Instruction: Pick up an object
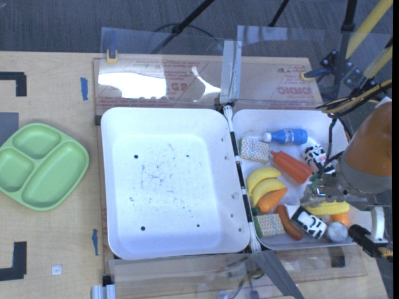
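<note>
The right bin [324,118] holds several toy items. A blue bottle [288,136] lies at its back, with a checkered wafer [254,148] to the left of it. A red-orange carrot-like piece [291,166] and a black-and-white toy [313,154] lie mid-bin. Two yellow bananas [265,182] rest over an orange piece [271,200]. Toward the front lie a brown sausage [288,222], a second wafer [269,225], a black-and-white block [310,223], a yellow corn cob [330,208] and a silver ball [337,232]. My gripper [317,190] is low in the bin, just above the corn and right of the carrot-like piece.
The left bin [118,129] stands beside the right one, parted by a shared rim [237,167]. A green divided plate [40,165] sits on the bench at far left. Clear plastic panels [168,73] rise behind both bins. The arm's orange band [374,145] overhangs the right bin's right edge.
</note>
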Robot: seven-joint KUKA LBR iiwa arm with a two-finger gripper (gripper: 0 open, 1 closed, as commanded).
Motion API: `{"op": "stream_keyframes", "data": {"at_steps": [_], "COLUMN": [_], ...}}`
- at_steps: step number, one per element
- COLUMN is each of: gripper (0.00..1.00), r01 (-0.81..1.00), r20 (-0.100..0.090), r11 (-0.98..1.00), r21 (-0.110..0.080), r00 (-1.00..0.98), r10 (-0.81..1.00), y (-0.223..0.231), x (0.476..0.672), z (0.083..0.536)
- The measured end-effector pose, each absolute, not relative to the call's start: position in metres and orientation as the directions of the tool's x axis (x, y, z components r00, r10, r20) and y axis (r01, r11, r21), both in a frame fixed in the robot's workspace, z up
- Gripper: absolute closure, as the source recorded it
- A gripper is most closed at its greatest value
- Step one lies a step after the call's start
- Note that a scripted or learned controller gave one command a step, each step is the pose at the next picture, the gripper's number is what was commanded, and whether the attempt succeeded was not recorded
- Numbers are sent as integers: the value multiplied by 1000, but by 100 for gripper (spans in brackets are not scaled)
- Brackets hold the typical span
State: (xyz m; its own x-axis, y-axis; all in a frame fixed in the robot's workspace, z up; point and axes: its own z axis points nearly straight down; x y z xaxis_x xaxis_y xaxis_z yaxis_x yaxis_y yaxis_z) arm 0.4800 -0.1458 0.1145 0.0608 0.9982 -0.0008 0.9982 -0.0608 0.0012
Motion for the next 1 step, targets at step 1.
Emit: {"op": "stream_keyframes", "data": {"at_steps": [1], "gripper": [100], "r01": [988], "r20": [-1], "r11": [-153], "r21": [-1], "r00": [153], "r10": [988], "y": [-134], "x": [535], "z": [205]}}
